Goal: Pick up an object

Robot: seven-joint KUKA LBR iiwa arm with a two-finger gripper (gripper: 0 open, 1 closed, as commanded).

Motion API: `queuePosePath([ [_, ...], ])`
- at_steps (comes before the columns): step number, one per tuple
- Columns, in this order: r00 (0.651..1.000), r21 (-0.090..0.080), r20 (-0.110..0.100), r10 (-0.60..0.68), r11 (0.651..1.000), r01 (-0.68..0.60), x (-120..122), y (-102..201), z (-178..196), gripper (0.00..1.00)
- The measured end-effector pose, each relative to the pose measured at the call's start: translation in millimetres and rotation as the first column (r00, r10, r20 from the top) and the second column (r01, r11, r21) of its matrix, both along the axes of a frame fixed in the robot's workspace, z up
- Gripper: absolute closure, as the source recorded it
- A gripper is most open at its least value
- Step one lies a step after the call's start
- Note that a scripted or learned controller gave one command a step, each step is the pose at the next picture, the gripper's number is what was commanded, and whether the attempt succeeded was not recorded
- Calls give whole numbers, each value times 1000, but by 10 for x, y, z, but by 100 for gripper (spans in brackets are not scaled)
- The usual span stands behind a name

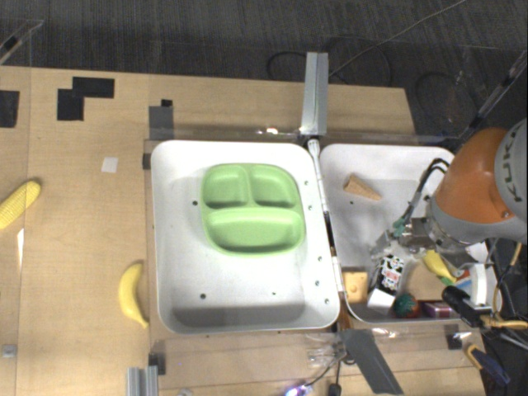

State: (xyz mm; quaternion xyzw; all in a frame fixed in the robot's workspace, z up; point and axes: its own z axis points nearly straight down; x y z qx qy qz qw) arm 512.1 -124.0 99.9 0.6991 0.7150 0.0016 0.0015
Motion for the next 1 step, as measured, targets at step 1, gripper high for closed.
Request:
queuePosePath([
  [1, 1000, -6, 16, 24, 1000, -24, -193, 326, -95, 0],
])
